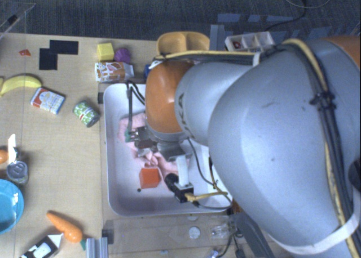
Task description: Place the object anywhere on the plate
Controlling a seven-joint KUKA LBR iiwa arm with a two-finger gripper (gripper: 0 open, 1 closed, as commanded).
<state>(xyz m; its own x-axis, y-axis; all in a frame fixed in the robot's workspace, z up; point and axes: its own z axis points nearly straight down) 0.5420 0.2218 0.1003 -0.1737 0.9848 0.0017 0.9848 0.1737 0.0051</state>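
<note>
Down in the white bin (115, 195), the gripper (151, 158) hangs just above an orange block (150, 178); its grip cannot be told.

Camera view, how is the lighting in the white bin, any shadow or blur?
Camera view: the arm shades the white bin floor, and the orange block there looks soft-edged; the banana on the bench sits in even light, fairly sharp.

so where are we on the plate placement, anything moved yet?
Nothing looks placed yet. The arm is reaching down into the white bin, with the gripper low over a pink object and an orange block on the bin floor. I can't tell if it has a grasp. The blue plate sits at the left edge with nothing visibly on it. Pick, carry and place remain.
</note>
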